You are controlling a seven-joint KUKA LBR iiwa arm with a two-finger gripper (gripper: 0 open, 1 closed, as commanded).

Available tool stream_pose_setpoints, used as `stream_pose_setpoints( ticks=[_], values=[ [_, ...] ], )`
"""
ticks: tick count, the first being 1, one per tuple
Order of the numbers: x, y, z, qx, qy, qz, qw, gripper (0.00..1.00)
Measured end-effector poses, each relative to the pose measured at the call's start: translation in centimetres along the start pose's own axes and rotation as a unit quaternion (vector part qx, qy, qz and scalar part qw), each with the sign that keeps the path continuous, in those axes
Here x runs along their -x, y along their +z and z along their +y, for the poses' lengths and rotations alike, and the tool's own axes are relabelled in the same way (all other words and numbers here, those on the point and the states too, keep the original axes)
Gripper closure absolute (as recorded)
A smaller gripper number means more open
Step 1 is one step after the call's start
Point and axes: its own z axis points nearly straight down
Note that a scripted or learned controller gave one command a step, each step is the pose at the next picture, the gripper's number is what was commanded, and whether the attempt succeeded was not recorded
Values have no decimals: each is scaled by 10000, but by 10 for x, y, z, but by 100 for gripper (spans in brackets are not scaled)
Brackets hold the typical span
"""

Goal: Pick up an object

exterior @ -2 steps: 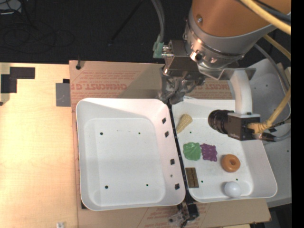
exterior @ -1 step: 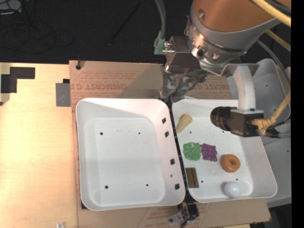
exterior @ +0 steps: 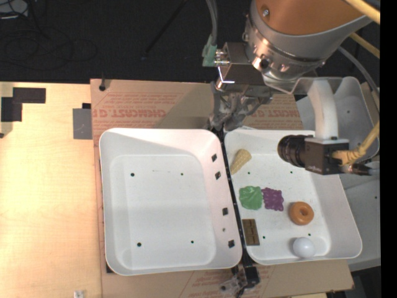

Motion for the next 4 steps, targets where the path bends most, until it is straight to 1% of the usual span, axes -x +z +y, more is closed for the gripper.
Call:
stream_pose_setpoints(
  ticks=[1, 2, 3, 4],
  values=[
    [-29, 132, 2, -2, 55, -13, 10000, 100],
    [59, 172, 2, 41, 99, 6, 9999, 100],
    [53, 70, 35, 123, 58, 32, 9999, 100],
    [124, 138, -1, 30, 100, 9, 9999, 100]
  ],
)
